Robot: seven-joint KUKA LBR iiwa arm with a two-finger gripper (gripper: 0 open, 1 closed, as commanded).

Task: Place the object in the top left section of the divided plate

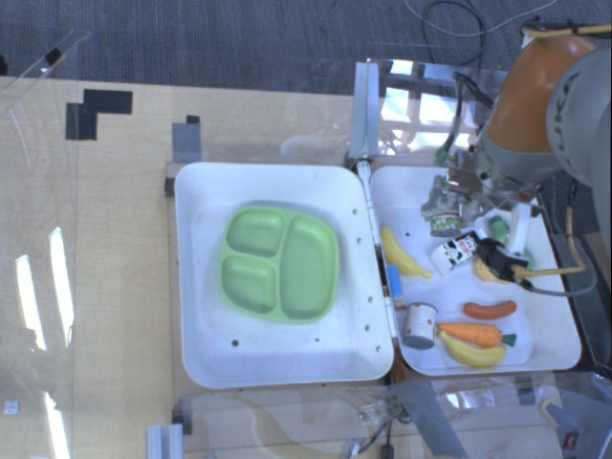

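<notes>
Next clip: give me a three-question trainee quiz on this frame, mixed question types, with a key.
1. True or false: the green divided plate lies in the left bin.
2. Which lies nearest the carrot? A) small can B) sausage C) lower banana
3. Fill in: the hand is over the ____ bin.

Key: 1 true. 2 C, they touch. 3 right.

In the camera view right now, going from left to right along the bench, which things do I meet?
Left bin → green divided plate → banana → small can → carrot → sausage.
</notes>
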